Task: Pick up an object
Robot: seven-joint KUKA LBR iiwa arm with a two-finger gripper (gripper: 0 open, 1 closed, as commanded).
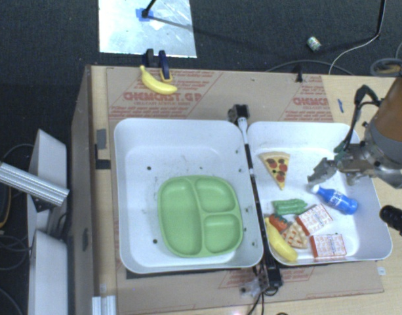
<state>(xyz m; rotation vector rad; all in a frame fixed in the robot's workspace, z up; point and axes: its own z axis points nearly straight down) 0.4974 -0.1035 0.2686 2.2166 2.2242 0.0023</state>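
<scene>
Camera view shows me, from the left, the left bin (pixel 132 143) with a green divided plate (pixel 201 214) inside. In the right bin (pixel 371 238) I see a pizza slice (pixel 277 167), a green object (pixel 289 206), a banana (pixel 281 243), two red-and-white packets (pixel 314 218) and a blue bottle (pixel 336 200). The gripper (pixel 326 170) hangs just above the bottle, near its left end. I see nothing between its fingers, and I cannot tell how wide they stand.
</scene>
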